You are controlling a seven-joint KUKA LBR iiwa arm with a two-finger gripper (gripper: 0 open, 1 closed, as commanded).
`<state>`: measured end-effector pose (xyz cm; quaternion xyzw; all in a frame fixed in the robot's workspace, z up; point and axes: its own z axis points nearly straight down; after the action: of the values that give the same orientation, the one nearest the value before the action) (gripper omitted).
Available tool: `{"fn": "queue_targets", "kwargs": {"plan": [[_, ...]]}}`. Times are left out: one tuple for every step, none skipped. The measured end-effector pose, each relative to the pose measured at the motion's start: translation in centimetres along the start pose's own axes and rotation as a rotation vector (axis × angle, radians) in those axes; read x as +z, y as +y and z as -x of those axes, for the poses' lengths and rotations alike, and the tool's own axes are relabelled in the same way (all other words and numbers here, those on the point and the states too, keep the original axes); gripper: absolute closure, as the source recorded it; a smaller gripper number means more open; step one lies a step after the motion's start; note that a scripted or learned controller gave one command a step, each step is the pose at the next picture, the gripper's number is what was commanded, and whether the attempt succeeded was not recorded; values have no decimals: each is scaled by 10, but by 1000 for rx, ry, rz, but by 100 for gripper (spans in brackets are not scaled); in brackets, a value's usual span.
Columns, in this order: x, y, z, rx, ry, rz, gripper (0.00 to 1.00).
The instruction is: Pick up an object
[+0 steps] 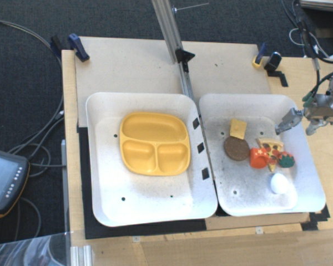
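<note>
The right bin (pixel 233 195) holds a brown round patty (pixel 236 149), a yellow cheese-like square (pixel 238 129) just behind it, a pizza slice (pixel 271 146), an orange-red piece (pixel 259 158), a small green piece (pixel 287 161) and a white egg-shaped object (pixel 278 183). My gripper (pixel 299 122) hangs at the bin's right rim, above and to the right of the pizza slice. Its two grey fingers stand apart, open, with nothing between them.
The left bin (pixel 108 204) carries a yellow three-compartment plate (pixel 154 143). A metal pole (pixel 169 21) rises from the back of the bench between the bins. Clamps sit at the bench's back corners, and cables run at the far right.
</note>
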<state>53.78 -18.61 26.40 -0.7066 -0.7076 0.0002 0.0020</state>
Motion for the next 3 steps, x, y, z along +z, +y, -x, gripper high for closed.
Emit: {"fn": "queue_targets", "kwargs": {"plan": [[0,0,0,0,0,0,0],[62,-6,-3,1,1,-5,0],[124,-9,-9,1,2,-5,0]]}}
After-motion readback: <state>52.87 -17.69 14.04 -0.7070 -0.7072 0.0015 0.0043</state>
